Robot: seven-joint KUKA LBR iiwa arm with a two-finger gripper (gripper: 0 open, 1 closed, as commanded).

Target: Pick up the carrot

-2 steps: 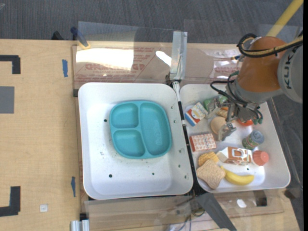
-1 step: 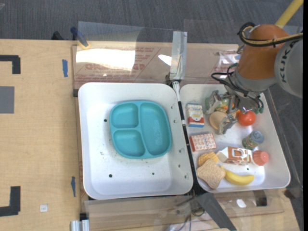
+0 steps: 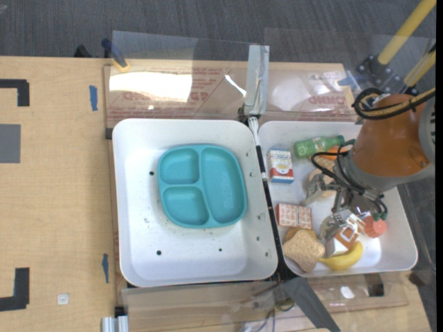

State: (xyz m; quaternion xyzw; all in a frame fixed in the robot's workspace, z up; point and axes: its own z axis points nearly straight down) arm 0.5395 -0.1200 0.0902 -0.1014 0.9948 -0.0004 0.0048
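Orange carrot (image 3: 348,232) sits right under the gripper (image 3: 344,221), touching its tips near the banana (image 3: 344,258); honestly can't tell if it's clamped or loose. Bread (image 3: 304,247) lies just left.

My own orange wrist band (image 3: 389,138) covers the far right part of the right bin (image 3: 405,244), so I cannot tell what lies under it there. My gripper (image 3: 344,218) sits low among the toy food, and its fingers are too tangled with cables and clutter for me to judge. Just right of the gripper, an orange-red piece (image 3: 374,227) shows partly; whether it is the carrot I cannot say. The banana (image 3: 344,257) below the gripper is partly covered by a small white-and-orange item (image 3: 347,235). Beyond my wrist, the green bottle (image 3: 318,145) has its right end hidden.
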